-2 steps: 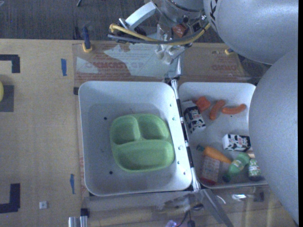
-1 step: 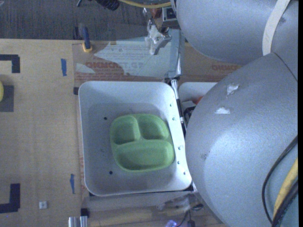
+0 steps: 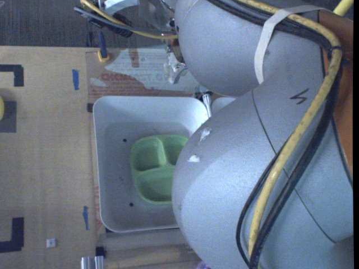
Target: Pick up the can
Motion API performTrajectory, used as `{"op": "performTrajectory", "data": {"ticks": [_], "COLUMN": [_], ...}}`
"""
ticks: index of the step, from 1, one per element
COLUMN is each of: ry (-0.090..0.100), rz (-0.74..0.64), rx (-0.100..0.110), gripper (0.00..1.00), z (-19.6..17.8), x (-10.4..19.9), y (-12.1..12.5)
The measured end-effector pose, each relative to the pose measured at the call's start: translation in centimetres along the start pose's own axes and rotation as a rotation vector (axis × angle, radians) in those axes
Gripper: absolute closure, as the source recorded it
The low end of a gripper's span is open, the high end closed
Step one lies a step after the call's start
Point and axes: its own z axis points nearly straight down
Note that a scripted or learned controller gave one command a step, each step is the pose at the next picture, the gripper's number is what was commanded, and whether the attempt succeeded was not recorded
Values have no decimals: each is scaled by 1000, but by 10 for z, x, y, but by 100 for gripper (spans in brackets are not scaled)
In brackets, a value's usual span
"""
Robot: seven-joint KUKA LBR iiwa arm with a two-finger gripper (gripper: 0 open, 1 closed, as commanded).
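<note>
The grey arm fills the right and middle of the camera view, crossing over the bins. It hides much of the white bin on the left and nearly all of the bin beside it. In the visible bin lies a green divided tray, partly covered by the arm.
A tan cardboard bench surface with black corner marks and blue tape strips lies left of the bin. Yellow and black cables run along the arm. A bundle of cables and a white fitting sit at the top.
</note>
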Motion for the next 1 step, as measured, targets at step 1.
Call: {"op": "performTrajectory", "data": {"ticks": [1], "ry": [-6], "rz": [-268], "rx": [0], "gripper": [100], "z": [51], "x": [-21], "y": [-7]}}
